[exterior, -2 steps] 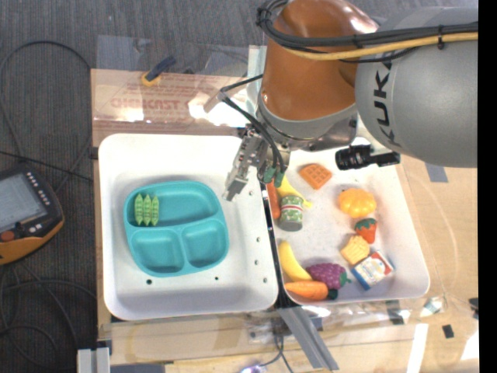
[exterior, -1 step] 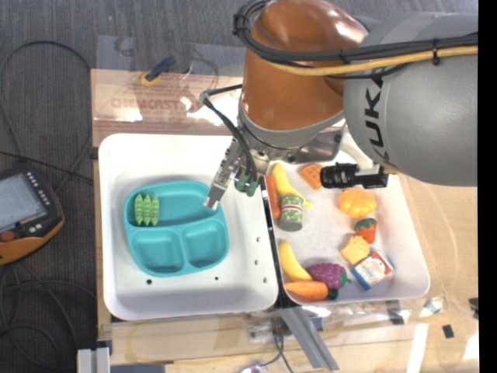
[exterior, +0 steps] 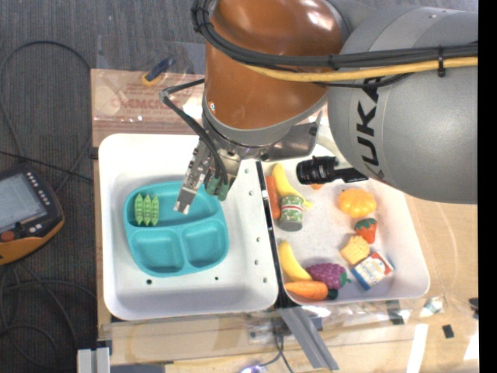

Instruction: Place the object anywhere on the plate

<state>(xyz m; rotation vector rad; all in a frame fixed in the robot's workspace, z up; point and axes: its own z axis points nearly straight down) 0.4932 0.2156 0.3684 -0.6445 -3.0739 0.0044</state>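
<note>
The green pea pods (exterior: pixel 146 209) already lie in the upper left compartment of the teal plate (exterior: pixel 180 251) in the left bin (exterior: pixel 116 286), so the placing looks done. The jaws (exterior: pixel 203 185) hang parted and bare just above the plate's upper right rim; by my reckoning only pulling clear remains

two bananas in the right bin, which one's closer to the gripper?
The upper banana, against the divider beside the can. The other banana lies low, by the grapes, farther from the gripper.

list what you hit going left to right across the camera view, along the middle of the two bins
green pea pods → teal plate → gripper → small can → yellow-orange pepper
</note>
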